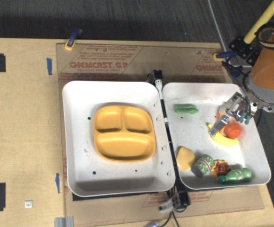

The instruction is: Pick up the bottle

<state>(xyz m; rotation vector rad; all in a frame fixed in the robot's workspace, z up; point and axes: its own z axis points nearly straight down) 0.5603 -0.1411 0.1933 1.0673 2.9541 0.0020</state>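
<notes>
Even overhead light falls across the bench (23, 141), bright but not harsh. The two white bins (80, 174) verge on overexposure, with soft grey shading along their inner walls and a narrow dark shadow under their near edges. The yellow tray (124, 138) carries faint sheen. The arm (269, 67) at right looks soft and slightly blurred. Small items are grainy; the floor at top is dim.
</notes>
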